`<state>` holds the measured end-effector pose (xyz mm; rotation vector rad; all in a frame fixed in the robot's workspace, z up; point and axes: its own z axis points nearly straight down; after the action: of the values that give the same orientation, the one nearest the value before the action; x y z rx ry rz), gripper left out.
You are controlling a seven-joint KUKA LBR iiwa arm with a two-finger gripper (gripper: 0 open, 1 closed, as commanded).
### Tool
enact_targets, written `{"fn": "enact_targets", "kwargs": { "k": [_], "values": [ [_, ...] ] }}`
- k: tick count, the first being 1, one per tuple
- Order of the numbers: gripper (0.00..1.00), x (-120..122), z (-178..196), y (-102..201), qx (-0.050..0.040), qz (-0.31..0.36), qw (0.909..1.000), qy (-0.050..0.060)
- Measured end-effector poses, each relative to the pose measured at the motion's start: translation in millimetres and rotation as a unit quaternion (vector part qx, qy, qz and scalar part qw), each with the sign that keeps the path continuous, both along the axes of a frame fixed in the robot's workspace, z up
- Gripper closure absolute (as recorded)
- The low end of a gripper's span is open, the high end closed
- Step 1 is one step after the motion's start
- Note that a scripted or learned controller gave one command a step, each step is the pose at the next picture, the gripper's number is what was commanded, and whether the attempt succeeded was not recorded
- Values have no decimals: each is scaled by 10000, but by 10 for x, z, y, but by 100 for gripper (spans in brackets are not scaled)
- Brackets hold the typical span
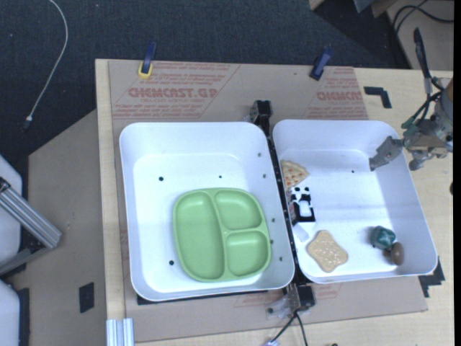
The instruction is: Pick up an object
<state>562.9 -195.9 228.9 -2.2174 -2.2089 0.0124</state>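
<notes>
Overhead slanted view, both bins (137, 193)

Gripper (400, 154) at view's right edge; fingers spread apart, nothing between them.

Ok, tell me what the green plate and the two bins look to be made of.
Green plate: looks like moulded plastic, matt pale green, with smooth rounded dividers forming three sections. Left bin and right bin: probably thin formed plastic, white with a slight sheen, rounded corners and a thin rim; the look alone cannot rule out coated metal.
</notes>
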Motion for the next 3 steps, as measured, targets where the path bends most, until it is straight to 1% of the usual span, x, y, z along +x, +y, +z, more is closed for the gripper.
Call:
{"fn": "enact_targets", "kwargs": {
  "k": [1, 2, 3],
  "values": [
    [0, 28, 81, 8, -16, 19, 10000, -72],
    [0, 41, -520, 88, -2, 23, 10000, -42],
    [0, -37, -978, 81, -2, 15, 10000, -39]
  ]
}}
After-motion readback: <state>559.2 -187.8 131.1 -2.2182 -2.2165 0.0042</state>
